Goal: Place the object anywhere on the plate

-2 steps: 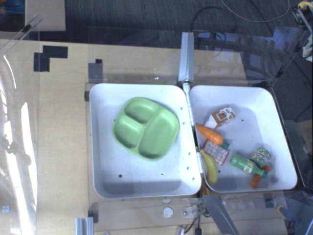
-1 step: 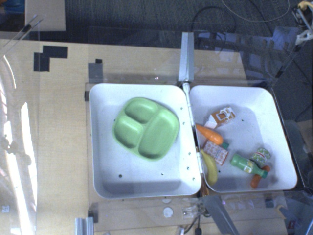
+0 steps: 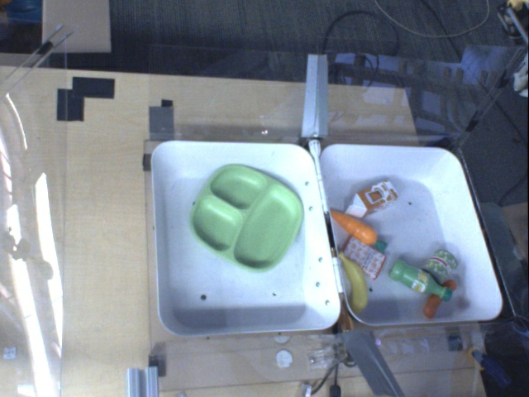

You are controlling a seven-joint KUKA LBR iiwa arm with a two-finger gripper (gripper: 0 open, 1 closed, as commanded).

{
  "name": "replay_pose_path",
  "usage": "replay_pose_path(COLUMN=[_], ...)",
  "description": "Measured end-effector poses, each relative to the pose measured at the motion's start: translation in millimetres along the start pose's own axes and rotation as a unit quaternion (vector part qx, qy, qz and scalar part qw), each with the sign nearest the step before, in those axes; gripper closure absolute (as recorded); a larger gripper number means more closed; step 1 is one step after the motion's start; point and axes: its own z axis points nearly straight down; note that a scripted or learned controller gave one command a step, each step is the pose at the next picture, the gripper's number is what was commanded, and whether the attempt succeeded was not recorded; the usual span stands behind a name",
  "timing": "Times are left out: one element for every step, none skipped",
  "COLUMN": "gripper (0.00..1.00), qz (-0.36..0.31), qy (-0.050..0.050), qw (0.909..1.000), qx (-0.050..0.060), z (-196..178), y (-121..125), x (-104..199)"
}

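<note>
A green plate (image 3: 246, 215) with three compartments lies in the left bin (image 3: 173, 296), a little above its middle. The right bin (image 3: 463, 197) holds several small toy foods. An orange carrot (image 3: 353, 226) lies near the divider between the bins. Below it are a small red-patterned packet (image 3: 364, 258) and a yellow banana (image 3: 355, 283). A white and orange carton (image 3: 376, 196) lies further back. At the lower right are a green bottle (image 3: 409, 275), a round green and white item (image 3: 441, 262) and a small orange-red piece (image 3: 438, 298).
A metal bar (image 3: 315, 98) stands behind the junction of the two bins. Black tape marks (image 3: 83, 94) lie on the wooden bench at the far left. Cables (image 3: 430, 11) run across the dark floor at the back.
</note>
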Motion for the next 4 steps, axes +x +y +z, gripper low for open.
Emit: replay_pose_path(gripper=[0.0, 1.0, 0.0, 1.0], qz=[0.0, -0.005, -0.005, -0.01], qy=[0.0, 0.002, 0.002, 0.004], qw=[1.0, 1.0, 1.0, 0.9999], qx=[0.0, -0.002, -0.002, -0.004], z=[0.2, -11.9, -11.7, -23.6], y=[-0.1, -1.9, -1.9, -3.7], x=[0.0, 2.1, 2.1, 4.2])
